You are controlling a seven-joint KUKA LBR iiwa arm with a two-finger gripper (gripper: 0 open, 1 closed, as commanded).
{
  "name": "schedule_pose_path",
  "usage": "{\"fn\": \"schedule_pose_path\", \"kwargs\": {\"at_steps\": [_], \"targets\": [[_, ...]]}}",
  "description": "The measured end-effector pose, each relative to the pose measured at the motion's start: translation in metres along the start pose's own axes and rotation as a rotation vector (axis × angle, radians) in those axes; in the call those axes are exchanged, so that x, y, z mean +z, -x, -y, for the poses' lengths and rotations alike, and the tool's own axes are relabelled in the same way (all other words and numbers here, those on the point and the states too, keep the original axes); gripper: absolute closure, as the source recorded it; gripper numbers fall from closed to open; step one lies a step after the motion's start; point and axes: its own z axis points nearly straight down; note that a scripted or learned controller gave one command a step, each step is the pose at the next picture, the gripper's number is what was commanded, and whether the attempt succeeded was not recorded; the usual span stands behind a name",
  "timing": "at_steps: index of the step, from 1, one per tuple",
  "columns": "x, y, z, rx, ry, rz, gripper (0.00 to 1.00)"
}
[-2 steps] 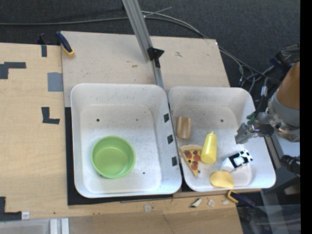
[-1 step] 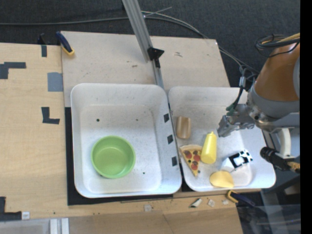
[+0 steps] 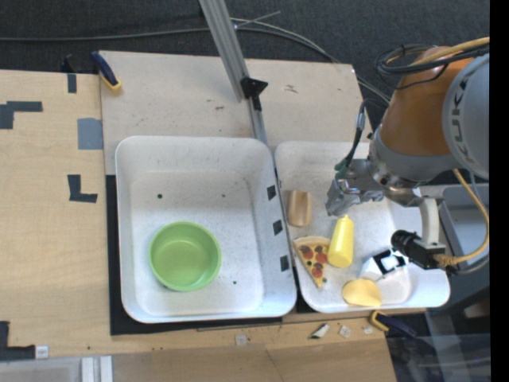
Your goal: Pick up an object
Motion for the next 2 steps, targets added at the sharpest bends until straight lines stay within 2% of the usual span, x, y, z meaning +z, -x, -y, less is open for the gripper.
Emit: {"fn": "schedule_pose_path", "kwargs": {"at_steps": [2], "targets": [[-0.005,-0.105,-0.025,0.000,-0.001,0.001,1.00]]}}
